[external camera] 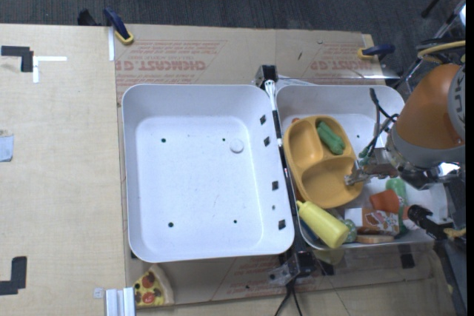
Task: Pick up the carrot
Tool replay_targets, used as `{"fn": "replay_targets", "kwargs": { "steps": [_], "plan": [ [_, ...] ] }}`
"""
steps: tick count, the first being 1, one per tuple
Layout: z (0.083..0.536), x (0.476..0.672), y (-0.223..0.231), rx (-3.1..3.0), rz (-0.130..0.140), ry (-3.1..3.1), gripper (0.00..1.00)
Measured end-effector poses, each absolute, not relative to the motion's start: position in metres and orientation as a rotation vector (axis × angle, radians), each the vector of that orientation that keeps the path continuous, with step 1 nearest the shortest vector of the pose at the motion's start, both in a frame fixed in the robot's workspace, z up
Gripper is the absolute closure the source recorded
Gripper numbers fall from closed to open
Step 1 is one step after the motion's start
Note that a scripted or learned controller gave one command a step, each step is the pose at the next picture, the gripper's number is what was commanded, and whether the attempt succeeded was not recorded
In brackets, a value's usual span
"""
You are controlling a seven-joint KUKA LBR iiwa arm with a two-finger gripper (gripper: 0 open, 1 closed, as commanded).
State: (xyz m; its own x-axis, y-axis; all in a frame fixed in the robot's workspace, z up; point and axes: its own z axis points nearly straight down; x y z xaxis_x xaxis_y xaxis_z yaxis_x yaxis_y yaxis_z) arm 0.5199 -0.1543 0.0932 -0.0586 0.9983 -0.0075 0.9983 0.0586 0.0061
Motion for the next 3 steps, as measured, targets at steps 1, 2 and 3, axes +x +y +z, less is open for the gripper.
{"fn": "replay_targets", "kwargs": {
  "steps": [1, 2, 3],
  "plan": [
    [0.092, 0.561, -0.115, 2.602, -0.006, 1.751, 1.0],
    [0.101, 0.561, -0.117, 2.6, -0.011, 1.75, 1.0],
    [0.216, 0.588, -0.069, 2.819, -0.006, 1.39, 1.0]
  ]
}}
